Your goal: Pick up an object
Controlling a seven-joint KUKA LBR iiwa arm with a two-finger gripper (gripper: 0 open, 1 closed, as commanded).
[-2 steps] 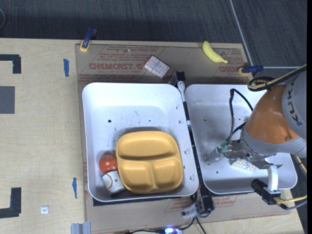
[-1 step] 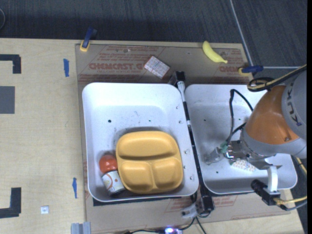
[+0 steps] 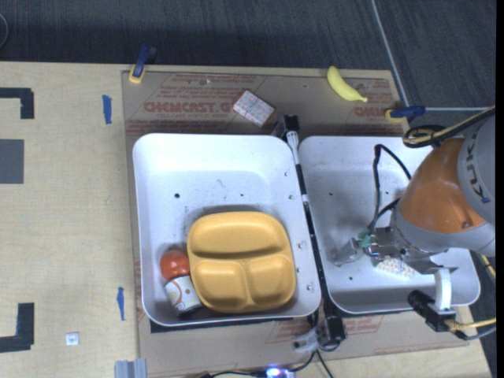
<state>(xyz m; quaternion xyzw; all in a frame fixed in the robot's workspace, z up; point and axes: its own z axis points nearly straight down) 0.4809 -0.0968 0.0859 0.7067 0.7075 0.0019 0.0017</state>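
From my remote seat, the claw (image 3: 350, 250) is low in the right shallow white plastic bin (image 3: 346, 160), probably reaching for the small speckled object (image 3: 394, 266) just beside it, though the orange-banded wrist (image 3: 437, 199) hides whether it's clenched, while the compartmented yellow plastic tray (image 3: 240, 260) lies well off.

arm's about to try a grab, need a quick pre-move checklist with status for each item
1. Gripper is down inside the right bin: ok.
2. Finger opening: cannot tell, the wrist hides it.
3. Something within reach: ok, a small speckled object lies beside the wrist.
4. Object already held: cannot tell.
5. Yellow divided tray and orange-capped bottle sit in the left bin, away from the arm: ok.
6. Cable loops over the right bin near the arm: not ok.
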